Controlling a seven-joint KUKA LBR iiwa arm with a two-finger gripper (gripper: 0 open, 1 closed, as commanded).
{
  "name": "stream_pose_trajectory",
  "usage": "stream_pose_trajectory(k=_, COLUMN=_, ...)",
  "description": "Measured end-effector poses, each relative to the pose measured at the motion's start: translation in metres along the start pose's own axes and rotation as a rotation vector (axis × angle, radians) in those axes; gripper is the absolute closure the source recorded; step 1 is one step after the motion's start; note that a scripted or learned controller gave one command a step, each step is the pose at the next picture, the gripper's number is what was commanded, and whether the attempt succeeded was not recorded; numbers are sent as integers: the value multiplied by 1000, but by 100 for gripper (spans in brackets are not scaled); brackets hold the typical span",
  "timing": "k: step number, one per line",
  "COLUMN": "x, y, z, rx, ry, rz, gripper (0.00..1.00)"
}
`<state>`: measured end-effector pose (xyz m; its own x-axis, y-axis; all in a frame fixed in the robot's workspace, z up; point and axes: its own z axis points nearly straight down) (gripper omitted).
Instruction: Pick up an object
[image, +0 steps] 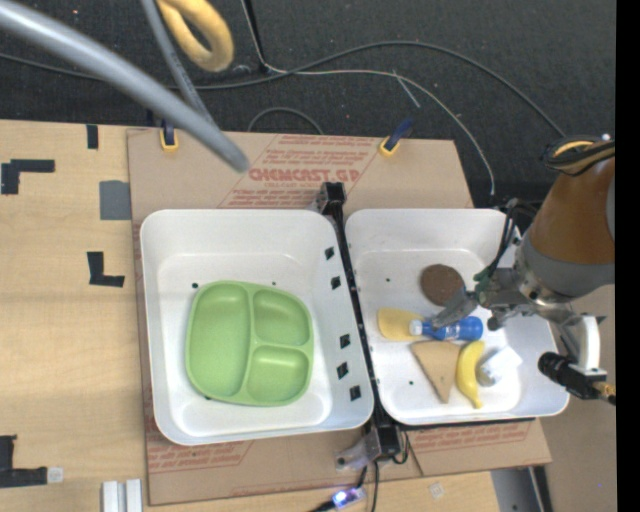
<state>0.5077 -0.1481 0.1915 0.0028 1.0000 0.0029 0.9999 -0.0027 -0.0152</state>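
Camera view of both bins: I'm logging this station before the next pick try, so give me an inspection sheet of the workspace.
Surface: cardboard sheet under two white bins.
Job's things: right bin holds brown disc, blue bottle, yellow block, tan wedge, banana.
Clutter: green divided plate in left bin.
Hand: low over the right bin, beside the bottle.
Cables: thin wires behind the bins.
Surroundings: wooden bench.

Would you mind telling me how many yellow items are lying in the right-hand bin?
2: a yellow plastic banana near the front, and a yellow rounded block left of the blue-capped bottle. The grey arm may hide others.
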Motion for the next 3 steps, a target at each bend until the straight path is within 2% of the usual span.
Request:
stream_pose_trajectory(k=1, x=0, y=3, z=-7, rx=-13, ry=-2, rz=-4, gripper=0)
stream_pose_trajectory(k=2, x=3, y=-2, z=57, rx=-6, ry=-1, rz=-3, gripper=0)
stream_pose_trajectory(k=3, x=3, y=-2, z=109, rx=-15, ry=-5, rz=-4, gripper=0)
